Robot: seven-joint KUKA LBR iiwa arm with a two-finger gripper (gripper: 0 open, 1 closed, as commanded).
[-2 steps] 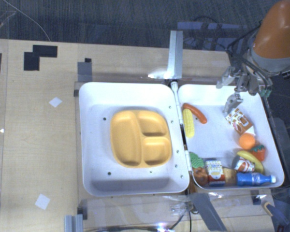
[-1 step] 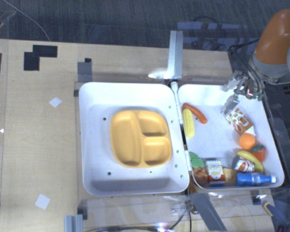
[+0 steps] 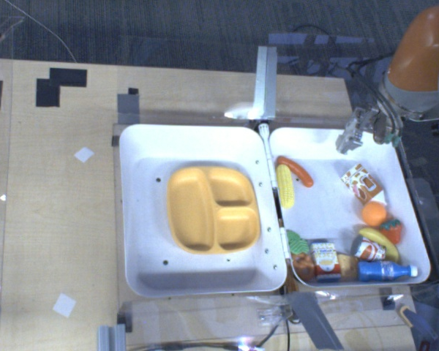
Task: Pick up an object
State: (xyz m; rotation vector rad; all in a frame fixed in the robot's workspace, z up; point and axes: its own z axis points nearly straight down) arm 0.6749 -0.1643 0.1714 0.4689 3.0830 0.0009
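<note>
My gripper [image 3: 366, 136] hangs over the far right corner of the right bin [image 3: 322, 203], open, with nothing between its fingers. Below it in that bin lie a brown-and-white carton [image 3: 362, 183], an orange [image 3: 374, 213], a banana [image 3: 378, 238] and a red fruit [image 3: 393, 229]. A corn cob [image 3: 284, 185] and a red sausage [image 3: 295, 170] lie by the bin's left wall. Along the near wall sit a blue bottle [image 3: 384, 272], a small can [image 3: 367, 251], a labelled jar [image 3: 324, 258] and a green item [image 3: 296, 240].
The left bin [image 3: 143, 269] holds a yellow divided plate [image 3: 212, 209] at its middle. A metal post [image 3: 266, 82] stands at the far end of the wall between the bins. The arm's orange band [image 3: 421, 50] rises at the right.
</note>
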